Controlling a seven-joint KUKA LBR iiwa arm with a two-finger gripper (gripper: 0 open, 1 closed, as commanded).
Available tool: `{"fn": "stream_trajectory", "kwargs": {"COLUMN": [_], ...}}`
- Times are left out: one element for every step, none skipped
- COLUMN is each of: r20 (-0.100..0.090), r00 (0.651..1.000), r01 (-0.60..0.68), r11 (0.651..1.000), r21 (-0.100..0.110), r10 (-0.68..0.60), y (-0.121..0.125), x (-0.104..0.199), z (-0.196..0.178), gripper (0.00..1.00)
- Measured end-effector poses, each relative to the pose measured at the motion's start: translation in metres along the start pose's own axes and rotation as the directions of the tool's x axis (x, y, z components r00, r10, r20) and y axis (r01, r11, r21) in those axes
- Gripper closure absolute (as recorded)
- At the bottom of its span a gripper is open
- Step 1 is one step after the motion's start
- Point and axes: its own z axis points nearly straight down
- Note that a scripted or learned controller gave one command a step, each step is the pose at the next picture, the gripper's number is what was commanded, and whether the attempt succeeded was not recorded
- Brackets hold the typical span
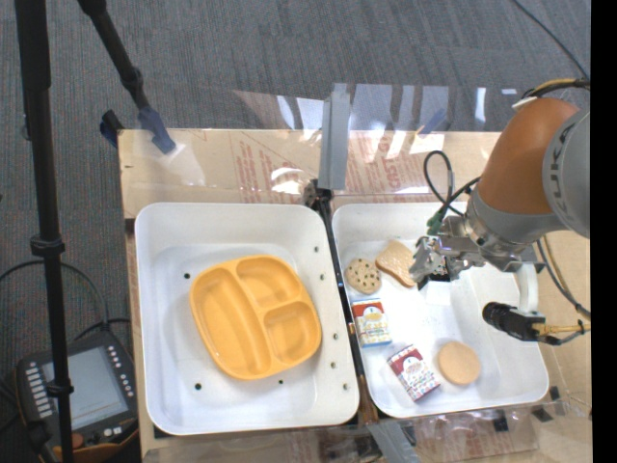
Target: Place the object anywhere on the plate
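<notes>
Camera view: the gripper [431,261] hangs just beside the toast slice [395,261] in the right bin [511,369]; its grip can't be told. One cookie [363,276], two cartons [371,321], one round biscuit [458,363]. One yellow plate [254,314] sits left.

Background stuff: a black tripod pole [39,201] stood way off on the left, with a handheld control pendant [72,384] on the grey carpet [289,37] at its foot. A clear plastic sheet [386,123] ran behind the bins, over the wooden bench top [231,162].
</notes>
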Motion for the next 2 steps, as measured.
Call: {"fn": "stream_trajectory", "kwargs": {"r20": [0.001,0.002], "r00": [0.997,0.999], "r01": [0.075,0.037], "r11": [0.997,0.999], "r21": [0.002,0.001], "r10": [-0.075,-0.037], "y": [-0.004,0.026], "x": [0.055,0.125], "z": [-0.003,-0.003], "gripper": [1.0,1.0]}}
